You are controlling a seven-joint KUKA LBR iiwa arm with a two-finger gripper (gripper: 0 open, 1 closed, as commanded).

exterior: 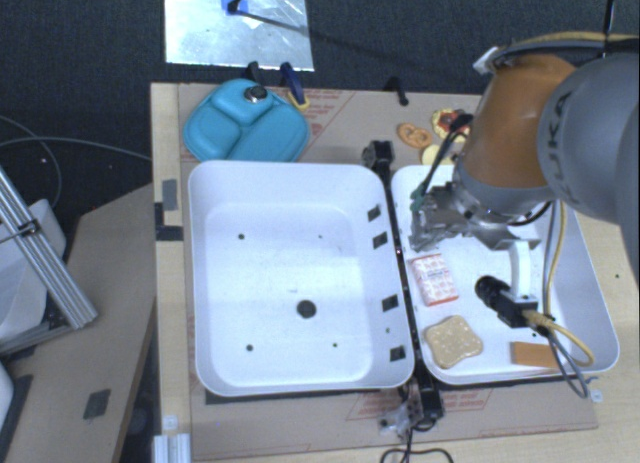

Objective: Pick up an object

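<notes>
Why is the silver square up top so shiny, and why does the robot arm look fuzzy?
Camera view: the silver sheet bounces light back in pale streaks; the arm looks soft-edged, probably because it is nearest the lens.

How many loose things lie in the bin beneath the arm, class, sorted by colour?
Red and white: 1, the packet
Tan: 1, the toast-shaped piece
Orange-brown: 1, the block
Total: 3 in sight; the arm may hide more.
</notes>
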